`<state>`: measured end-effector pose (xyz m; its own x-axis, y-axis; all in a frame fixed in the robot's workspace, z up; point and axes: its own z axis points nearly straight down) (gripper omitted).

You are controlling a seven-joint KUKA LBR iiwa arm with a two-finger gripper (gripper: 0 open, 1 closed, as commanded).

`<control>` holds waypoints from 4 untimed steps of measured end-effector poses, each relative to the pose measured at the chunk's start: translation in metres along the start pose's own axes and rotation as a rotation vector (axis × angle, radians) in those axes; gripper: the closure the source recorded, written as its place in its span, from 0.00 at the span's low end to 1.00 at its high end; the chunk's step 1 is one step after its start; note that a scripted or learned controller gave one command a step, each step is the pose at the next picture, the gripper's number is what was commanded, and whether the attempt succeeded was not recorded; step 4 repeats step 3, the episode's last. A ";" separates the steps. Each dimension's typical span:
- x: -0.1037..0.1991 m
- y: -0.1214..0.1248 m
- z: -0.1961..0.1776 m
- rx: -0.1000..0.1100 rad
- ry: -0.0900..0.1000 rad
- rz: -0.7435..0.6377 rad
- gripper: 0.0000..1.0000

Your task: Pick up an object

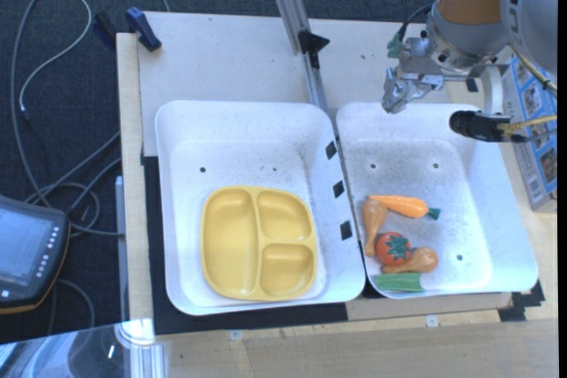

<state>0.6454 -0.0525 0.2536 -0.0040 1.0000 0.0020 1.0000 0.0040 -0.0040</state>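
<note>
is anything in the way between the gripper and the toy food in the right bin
Nothing visible. The gripper hangs over the right bin's far rim; bare bin floor lies between it and the carrot, tomato and other pieces clustered at the near-left corner.

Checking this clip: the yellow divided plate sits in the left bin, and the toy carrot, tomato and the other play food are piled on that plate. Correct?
Not quite. The yellow divided plate is in the left bin, but the toy carrot, tomato and other play food lie in the right bin, at its near-left corner, not on the plate. The camera view shows this.
</note>
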 end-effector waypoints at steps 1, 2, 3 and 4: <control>0.050 -0.023 -0.007 -0.001 0.001 -0.002 1.00; 0.095 -0.049 0.010 0.001 0.001 -0.001 1.00; 0.140 -0.079 0.023 0.002 0.001 -0.001 1.00; 0.140 -0.079 0.023 0.002 0.001 -0.001 1.00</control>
